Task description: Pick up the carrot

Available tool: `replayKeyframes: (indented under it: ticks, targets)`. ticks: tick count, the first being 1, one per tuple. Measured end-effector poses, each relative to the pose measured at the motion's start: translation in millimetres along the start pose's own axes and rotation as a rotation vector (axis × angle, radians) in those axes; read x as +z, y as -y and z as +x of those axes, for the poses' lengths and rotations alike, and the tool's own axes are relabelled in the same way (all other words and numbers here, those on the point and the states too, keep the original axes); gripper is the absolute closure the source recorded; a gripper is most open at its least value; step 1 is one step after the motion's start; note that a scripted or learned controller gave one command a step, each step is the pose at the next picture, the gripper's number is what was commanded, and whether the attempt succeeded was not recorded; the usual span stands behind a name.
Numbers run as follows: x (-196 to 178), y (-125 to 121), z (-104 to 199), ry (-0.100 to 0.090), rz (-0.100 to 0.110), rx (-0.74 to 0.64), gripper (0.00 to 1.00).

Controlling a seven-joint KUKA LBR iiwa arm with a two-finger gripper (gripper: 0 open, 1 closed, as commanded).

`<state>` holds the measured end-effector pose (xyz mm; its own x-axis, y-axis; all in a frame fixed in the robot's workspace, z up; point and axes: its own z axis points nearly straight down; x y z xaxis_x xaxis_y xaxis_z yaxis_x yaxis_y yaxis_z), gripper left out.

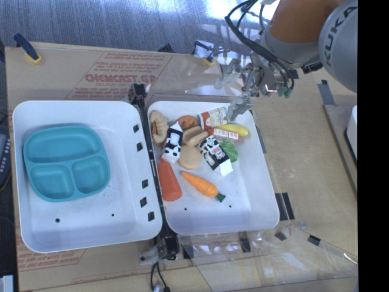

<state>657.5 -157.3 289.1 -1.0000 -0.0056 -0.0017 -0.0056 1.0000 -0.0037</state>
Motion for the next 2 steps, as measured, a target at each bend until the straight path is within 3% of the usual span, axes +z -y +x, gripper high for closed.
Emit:
replayKeyframes:
  ticks: [1, 2]
  targets:
    - [179.5, -4.7, 87.7, -0.01, -0.007, 0.175, 0.0]
    - [197.6, 39.4, 153.7, -0.002, -0.005, 0.002, 0.0]
